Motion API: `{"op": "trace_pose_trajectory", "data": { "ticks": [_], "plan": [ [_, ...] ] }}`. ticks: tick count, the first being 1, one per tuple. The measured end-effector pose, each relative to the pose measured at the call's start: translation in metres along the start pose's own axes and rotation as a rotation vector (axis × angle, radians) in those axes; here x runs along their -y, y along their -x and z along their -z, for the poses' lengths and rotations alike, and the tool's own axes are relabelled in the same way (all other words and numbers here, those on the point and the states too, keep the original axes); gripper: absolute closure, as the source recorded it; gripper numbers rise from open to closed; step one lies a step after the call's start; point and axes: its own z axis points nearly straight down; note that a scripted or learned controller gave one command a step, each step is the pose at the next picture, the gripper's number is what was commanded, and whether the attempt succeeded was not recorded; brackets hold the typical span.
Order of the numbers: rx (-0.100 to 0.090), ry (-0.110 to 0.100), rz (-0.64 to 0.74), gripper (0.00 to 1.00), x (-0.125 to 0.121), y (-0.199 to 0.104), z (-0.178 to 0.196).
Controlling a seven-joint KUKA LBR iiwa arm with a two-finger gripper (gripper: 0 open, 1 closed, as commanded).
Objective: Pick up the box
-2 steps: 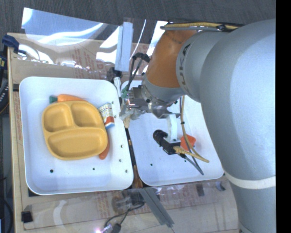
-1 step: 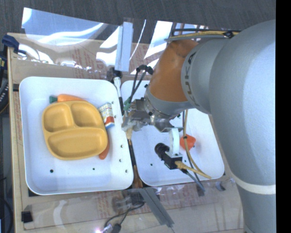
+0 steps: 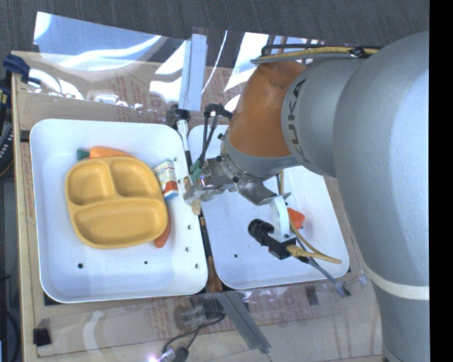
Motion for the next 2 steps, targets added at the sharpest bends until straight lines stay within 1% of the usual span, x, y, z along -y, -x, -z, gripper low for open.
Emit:
{"op": "trace_pose_trajectory", "data": {
  "ticks": [1,2],
  "plan": [
    [0.002,0.006,0.083,1.0,-0.077,0.02,0.021],
    [0.001,0.002,0.394,1.0,-0.025,-0.004,0.0]
  ]
}}
